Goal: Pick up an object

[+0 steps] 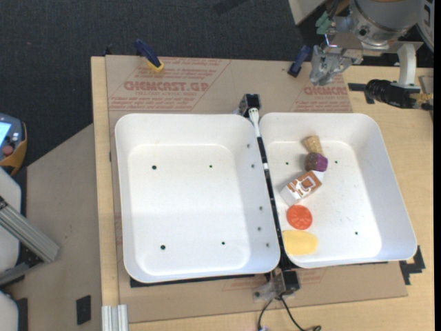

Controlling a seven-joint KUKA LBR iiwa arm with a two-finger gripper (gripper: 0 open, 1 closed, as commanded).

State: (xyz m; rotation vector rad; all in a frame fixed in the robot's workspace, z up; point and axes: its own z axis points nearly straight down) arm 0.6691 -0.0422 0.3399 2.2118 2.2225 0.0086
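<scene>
Gripper (328,69) hangs above bench behind right bin (386,185), nothing btwn fingers; open/shut can't tell. Below it in that bin, well apart: cork (313,143), purple ball (316,162), orange-white block (304,185), orange disc (299,217), yellow piece (300,243). Left bin (131,185) further off to the side.

The bench (207,81) is viewed from one fixed camera set above it, looking down at a slant; both white bins, the left bin (186,195) and the right bin (358,185), are framed whole near the centre; the arm (382,5) is cut off at the upper right.
</scene>
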